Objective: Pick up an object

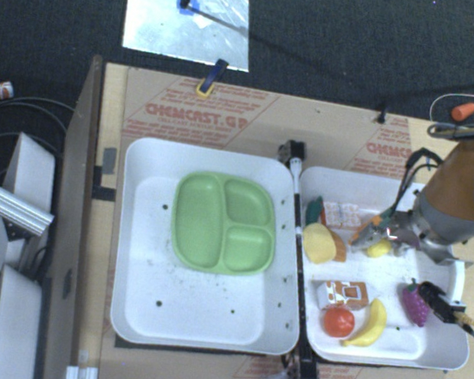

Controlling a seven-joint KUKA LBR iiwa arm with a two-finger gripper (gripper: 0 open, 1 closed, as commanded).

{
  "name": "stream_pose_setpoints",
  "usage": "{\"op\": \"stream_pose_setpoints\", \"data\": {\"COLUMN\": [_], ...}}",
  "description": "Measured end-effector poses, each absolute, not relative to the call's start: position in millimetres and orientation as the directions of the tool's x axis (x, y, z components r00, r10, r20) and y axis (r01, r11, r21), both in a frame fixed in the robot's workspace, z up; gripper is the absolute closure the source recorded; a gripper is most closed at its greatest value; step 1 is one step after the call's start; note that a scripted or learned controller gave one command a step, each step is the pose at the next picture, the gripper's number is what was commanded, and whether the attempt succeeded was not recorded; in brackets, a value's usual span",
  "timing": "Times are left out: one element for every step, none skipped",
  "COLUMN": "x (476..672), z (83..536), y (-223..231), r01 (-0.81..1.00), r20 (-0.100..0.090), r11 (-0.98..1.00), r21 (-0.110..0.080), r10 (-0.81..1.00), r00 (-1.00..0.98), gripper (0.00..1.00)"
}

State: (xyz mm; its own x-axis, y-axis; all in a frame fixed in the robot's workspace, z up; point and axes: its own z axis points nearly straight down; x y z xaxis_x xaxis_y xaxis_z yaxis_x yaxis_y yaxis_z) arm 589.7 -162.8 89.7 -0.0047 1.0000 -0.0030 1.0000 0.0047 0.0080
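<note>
Right white bin (pixel 446 349): pincer (pixel 377 239), grip state unclear, just beside a small yellow object (pixel 378 248).

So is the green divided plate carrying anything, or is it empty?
Empty: the green plate lies flat in the left bin, all three compartments showing bare green.

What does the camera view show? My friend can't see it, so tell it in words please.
A grey and orange robot arm reaches from the right into the right white bin, its gripper low over toy food: a banana, a tomato and purple grapes. The left white bin holds a green divided plate.
</note>
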Motion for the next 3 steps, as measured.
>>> {"op": "stream_pose_setpoints", "data": {"x": [620.1,620.1,633.2], "z": [85.3,96.0,85.4], "y": [-196.4,-195.0,-121.8], "r01": [1.000,1.000,1.000], "r20": [-0.003,-0.002,-0.001], "r11": [0.002,0.005,0.007], "r21": [0.005,0.007,-0.002], "r10": [1.000,1.000,1.000], "r00": [-0.002,-0.005,-0.007], "gripper": [0.00,1.00,1.00]}}
